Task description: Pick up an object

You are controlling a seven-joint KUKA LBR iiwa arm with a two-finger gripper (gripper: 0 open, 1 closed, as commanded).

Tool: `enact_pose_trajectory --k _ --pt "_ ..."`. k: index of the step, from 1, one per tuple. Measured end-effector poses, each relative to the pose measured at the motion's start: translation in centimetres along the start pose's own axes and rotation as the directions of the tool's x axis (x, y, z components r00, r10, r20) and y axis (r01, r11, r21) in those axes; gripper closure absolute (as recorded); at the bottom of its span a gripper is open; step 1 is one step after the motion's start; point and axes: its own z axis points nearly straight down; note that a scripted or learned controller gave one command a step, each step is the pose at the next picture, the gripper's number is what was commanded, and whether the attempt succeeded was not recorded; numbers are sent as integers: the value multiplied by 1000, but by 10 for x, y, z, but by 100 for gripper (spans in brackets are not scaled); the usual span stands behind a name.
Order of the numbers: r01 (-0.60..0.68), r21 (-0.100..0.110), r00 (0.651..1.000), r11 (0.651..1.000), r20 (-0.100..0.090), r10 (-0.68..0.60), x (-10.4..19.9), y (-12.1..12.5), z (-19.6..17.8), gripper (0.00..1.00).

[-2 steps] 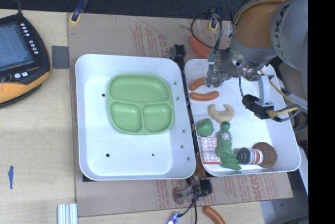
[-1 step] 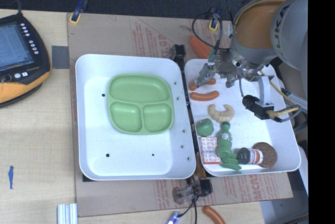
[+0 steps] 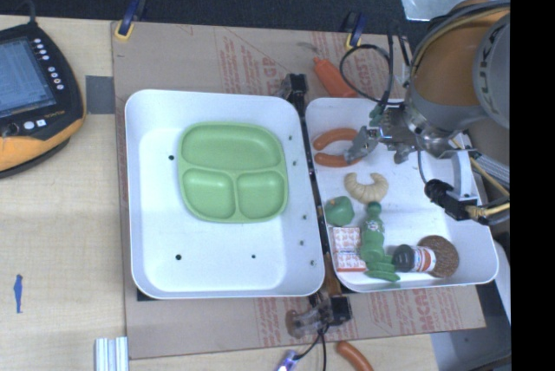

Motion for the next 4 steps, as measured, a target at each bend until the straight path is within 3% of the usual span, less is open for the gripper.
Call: enact_pose_trajectory --k 1,2,3,4 --pt "1 0 1000 1000 -1 -1 -15 -39 -11 0" --pt "1 1 1000 1000 -1 -1 -6 53 75 0" --pt "3 0 1000 1000 -1 -3 -7 53 63 100" --pt "0 0 1000 1000 0 0 -63 -31 74 100"
